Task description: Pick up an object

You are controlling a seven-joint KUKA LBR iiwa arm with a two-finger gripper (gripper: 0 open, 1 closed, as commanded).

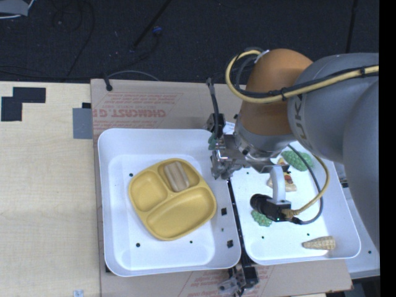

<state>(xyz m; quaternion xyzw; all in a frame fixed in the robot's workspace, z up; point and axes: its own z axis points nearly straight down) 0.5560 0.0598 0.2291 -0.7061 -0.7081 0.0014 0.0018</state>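
My gripper [218,161] hangs over the upper end of the wall between the two bins, under the orange wrist band. Nothing is visibly held in it. In the left bin [117,240] lies a yellow divided plate [176,214] with a tan bread-like piece [177,176] in its upper right compartment, just left of the gripper. The right bin [346,228] holds a green leafy piece [300,160], a small green item [262,220], a pale corn-cob piece [319,244] near the front, and a small white and orange item [289,182] partly hidden by the arm.
The grey arm covers the upper right part of the right bin. Both bins rest on brown cardboard [148,107]. A pale wooden bench top [43,197] extends to the left.
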